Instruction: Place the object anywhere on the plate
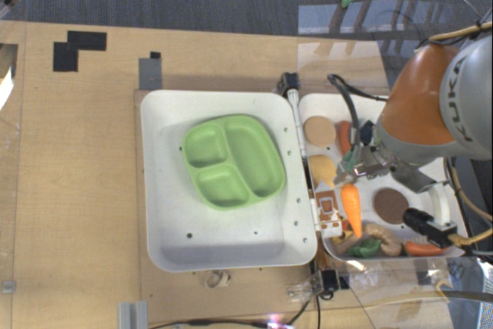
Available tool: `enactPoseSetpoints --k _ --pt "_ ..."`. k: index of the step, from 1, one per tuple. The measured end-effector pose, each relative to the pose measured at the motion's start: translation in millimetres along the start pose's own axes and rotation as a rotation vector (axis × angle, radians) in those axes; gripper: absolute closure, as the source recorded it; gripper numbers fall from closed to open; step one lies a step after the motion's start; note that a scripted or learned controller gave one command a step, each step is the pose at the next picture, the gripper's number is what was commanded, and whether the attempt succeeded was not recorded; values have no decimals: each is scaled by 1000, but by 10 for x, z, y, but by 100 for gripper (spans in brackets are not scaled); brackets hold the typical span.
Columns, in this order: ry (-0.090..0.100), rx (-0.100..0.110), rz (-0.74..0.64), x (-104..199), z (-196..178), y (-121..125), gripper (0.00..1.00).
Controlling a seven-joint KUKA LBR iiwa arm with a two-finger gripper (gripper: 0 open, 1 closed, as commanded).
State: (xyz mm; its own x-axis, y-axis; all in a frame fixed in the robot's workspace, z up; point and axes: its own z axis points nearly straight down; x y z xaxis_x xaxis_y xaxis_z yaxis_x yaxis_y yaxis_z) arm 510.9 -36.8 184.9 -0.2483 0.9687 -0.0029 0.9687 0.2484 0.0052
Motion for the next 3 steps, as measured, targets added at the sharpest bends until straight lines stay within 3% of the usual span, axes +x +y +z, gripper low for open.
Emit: enactPoseSetpoints --k 1,2,3 --pt "4 -1 -9 854 3 513 100" --pt "3 -2 -18 1311 -190 875 100" --pt "1 -1 -15 1286 -188 870 0"
